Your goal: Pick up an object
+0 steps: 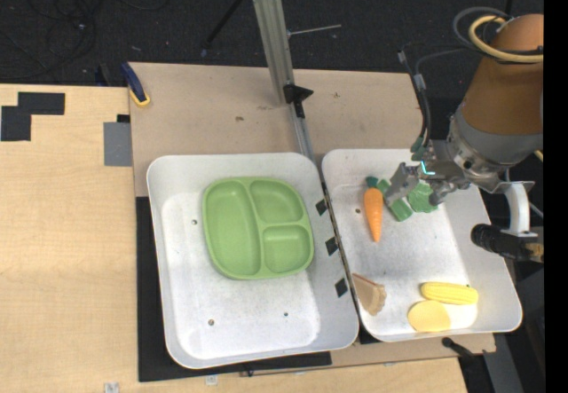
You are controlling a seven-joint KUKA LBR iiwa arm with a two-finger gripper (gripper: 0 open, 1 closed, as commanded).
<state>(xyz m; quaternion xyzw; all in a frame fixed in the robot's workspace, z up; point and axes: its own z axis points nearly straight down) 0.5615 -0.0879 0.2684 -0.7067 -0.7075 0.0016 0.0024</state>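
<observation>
hand [410, 190] — near right bin's [497, 311] far edge

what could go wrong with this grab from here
1. The gripper sits low over a green toy that lies right beside the carrot; closing may nudge the carrot or pinch both.
2. The green toy is partly hidden under the gripper, so the hold may be off-centre and slip on lifting.
3. The bin wall is near; a knocked carrot could roll against it.
</observation>
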